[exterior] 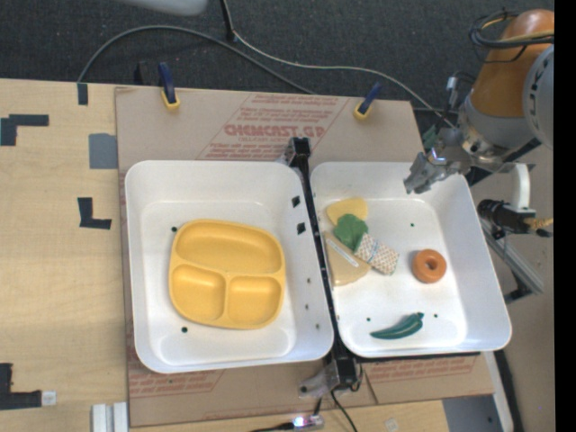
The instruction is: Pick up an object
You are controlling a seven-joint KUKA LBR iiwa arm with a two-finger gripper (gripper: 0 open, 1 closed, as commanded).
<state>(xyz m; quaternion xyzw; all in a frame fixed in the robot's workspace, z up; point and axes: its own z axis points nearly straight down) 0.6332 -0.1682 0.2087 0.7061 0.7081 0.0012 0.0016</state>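
Claw hangs over our right bin's back edge, grip unclear, so we'd pinch that light, stiff donut across its ring.

Glossy plastic tray; smooth white bins; cardboard underlay.

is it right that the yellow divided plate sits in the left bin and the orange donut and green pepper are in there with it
Not quite. The camera view shows the yellow divided plate in the left bin, but the orange donut and green pepper lie in the right bin.
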